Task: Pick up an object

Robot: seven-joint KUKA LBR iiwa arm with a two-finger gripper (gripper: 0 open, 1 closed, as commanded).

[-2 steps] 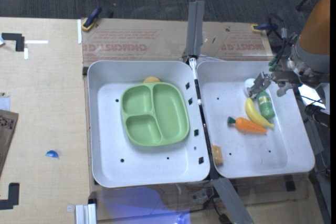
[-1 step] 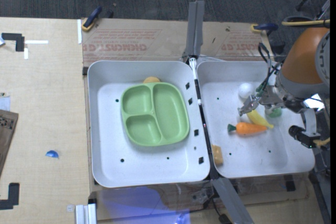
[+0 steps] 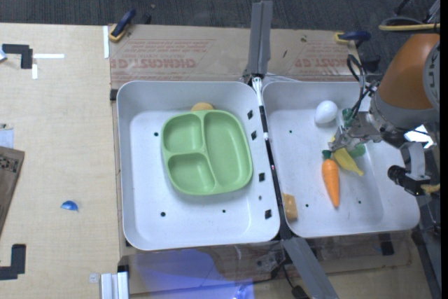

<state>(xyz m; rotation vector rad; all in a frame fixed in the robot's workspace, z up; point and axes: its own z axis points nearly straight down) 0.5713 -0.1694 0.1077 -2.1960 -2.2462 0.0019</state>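
Tapering orange carrot [image 3: 330, 182], smooth egg [image 3: 325, 112]

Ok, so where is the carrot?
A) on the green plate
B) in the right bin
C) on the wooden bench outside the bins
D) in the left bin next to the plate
B: the carrot lies on the floor of the right bin, just below the gripper, while the green plate sits in the left bin.

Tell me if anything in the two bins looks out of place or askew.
The green divided plate sits skewed in the left bin, with a small orange-yellow item mostly hidden behind its far rim. A tan piece sits against the right bin's near-left wall.
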